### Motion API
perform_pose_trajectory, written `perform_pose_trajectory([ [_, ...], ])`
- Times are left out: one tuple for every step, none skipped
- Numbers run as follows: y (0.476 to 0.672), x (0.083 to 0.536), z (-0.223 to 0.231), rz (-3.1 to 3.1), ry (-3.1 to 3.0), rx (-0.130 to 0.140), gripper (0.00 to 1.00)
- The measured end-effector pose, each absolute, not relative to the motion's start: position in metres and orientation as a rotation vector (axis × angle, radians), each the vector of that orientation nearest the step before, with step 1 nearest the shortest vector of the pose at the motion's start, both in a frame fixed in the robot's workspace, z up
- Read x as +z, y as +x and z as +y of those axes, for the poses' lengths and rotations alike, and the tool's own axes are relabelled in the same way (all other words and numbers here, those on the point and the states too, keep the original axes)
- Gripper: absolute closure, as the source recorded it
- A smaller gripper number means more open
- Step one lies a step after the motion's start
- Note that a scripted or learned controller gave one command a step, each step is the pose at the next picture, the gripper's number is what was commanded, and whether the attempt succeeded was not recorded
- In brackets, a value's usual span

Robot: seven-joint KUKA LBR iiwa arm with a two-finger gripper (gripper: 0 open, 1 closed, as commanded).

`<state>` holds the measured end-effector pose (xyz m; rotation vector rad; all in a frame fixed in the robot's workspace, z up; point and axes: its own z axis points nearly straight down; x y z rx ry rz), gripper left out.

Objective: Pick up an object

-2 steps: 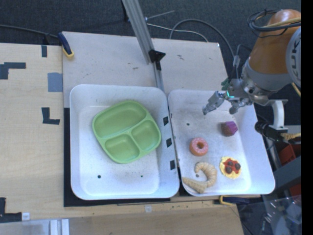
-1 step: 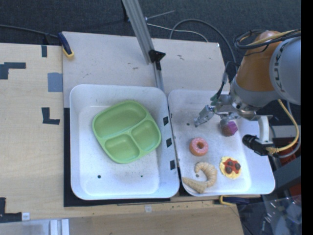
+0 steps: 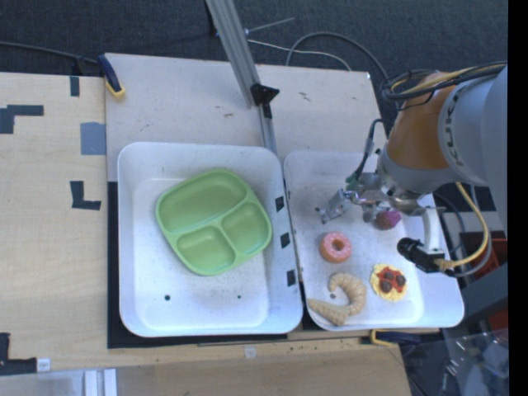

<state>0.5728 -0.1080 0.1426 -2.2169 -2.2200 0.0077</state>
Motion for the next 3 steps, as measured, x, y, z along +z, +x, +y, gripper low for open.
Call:
perform_pose_trajectory([
  [0.572, 0.089, -0.107, -2.221, -2.218, 0.006, 0.00],
  [0.572, 0.101, -0.106, -2.222, -2.215, 0.003, 1.00],
  [0.576, 0.144, -0.109, -2.224, -2.222, -0.002, 1.00],
])
